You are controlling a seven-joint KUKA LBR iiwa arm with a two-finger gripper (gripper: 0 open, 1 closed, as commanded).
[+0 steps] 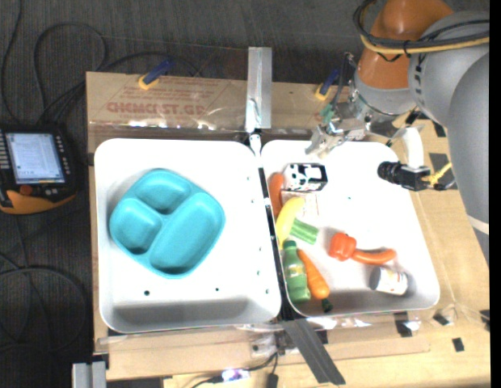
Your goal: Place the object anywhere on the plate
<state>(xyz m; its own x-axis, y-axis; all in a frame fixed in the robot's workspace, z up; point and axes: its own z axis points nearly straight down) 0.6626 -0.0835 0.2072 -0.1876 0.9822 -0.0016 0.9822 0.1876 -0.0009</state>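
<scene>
A teal plate (166, 219) with three compartments lies in the left bin (121, 297), with nothing on it. My gripper (330, 136) hangs over the back edge of the right bin (420, 257), up and to the right of a black-and-white patterned toy (305, 177). It stands apart from every object in the bin. Along the right bin's left wall lie a red-orange sausage (275, 187), a yellow banana (286, 217), a light green piece (304, 233), a dark green cucumber (295, 275) and a carrot (316, 276).
An orange-red pepper-like toy (359, 251) and a small white bottle (389, 280) lie in the right bin's front right. A metal divider post (259, 87) stands behind the seam between the bins. A tablet (32, 162) lies off the bench at left.
</scene>
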